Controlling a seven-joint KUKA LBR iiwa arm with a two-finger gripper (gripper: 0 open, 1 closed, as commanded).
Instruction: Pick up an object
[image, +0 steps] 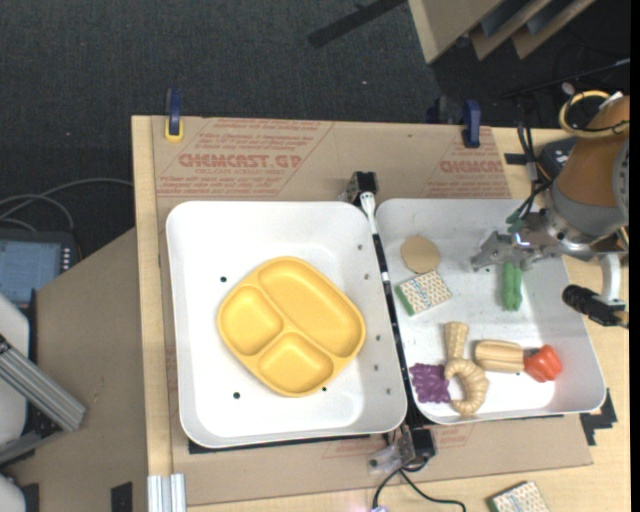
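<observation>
Likeliest target by position: green stick-shaped toy vegetable (511, 286), lying lengthwise on the floor of the right bin (592, 392), in its far half and apart from the other toys. Directly above its far end, touching or nearly so, the end effector (512, 252) on the grey arm (585, 185); cannot tell whether spread apart, drawn together or clamped on the green piece, since the wrist hides the tips from this slant. No sign of the piece lifted off the bin floor, so best judged as not yet picked. To the near-left, well apart: tan round disc (421, 253) and patterned green-and-white packet (424, 292). Nearer the front rim, clustered: cone-shaped toy (456, 338), curled tan pastry (469, 386) touching purple grapes (429, 381), bread-like roll (498, 355) touching an orange-red piece (542, 364). Beyond the divider, in the left bin (182, 300), a yellow divided plate (290, 325). Main risks from here: closing on only the end of a thin, smooth, rounded piece, letting it pivot, squirt out or roll aside; descending off-centre and pressing it into the bin floor; lifting with nothing held. Little danger of snagging neighbours, given the gap around it.
</observation>
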